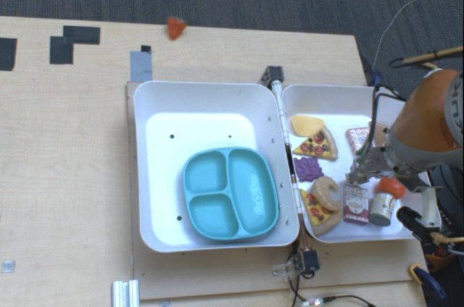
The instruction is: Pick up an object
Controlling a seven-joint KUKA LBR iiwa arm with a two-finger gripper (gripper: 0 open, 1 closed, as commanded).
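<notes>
Hovering gripper low in right bin, above small red-and-white packet, grip seemingly unclear

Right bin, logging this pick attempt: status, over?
Gripper low in the right bin, beside the red packet. No object seen held. Can, donut, pizza slice crowd close by.
</notes>
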